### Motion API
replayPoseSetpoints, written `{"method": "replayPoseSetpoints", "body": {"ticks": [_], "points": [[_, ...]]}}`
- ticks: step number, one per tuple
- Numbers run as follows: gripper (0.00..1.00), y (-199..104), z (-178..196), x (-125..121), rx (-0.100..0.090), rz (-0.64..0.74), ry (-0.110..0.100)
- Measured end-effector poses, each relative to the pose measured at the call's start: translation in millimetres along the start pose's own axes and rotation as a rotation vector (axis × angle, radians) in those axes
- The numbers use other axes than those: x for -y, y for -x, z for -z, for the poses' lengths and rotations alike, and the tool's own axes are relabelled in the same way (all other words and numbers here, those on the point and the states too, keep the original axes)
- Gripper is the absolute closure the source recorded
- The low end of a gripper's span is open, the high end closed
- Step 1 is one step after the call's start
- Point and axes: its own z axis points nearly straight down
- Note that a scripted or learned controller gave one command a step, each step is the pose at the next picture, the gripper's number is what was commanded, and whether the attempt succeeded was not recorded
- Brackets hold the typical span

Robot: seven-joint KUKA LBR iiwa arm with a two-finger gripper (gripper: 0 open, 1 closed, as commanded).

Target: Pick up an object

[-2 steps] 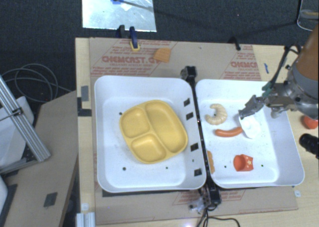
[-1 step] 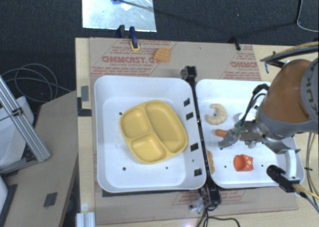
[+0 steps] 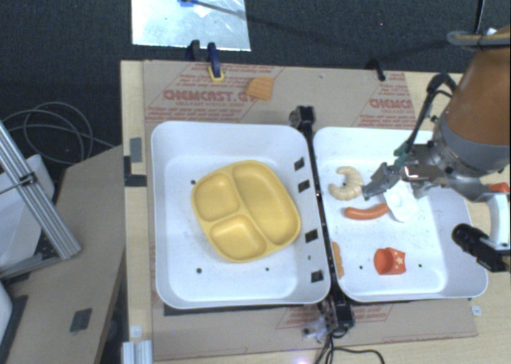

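In the right bin [image 3: 447, 274] lie a pale curled shrimp-like piece [image 3: 346, 183], an orange-red sausage [image 3: 366, 211] and a small red piece [image 3: 390, 261]. My gripper [image 3: 385, 188] hangs low over this bin, just right of the curled piece and just above the sausage's right end. Nothing can be seen held in it. The left bin [image 3: 176, 195] holds a yellow divided plate [image 3: 245, 210].
A small orange-brown bit [image 3: 337, 259] lies at the right bin's left wall by the black divider [image 3: 313, 195]. An orange cracker [image 3: 259, 87] rests on the cardboard behind the bins. A foil sheet [image 3: 190, 3] lies further back.
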Motion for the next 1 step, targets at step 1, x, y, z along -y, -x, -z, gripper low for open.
{"method": "replayPoseSetpoints", "body": {"ticks": [1], "points": [[0.00, 29.7, -108.0, 5.8, 0.000, -0.012, -0.023]]}}
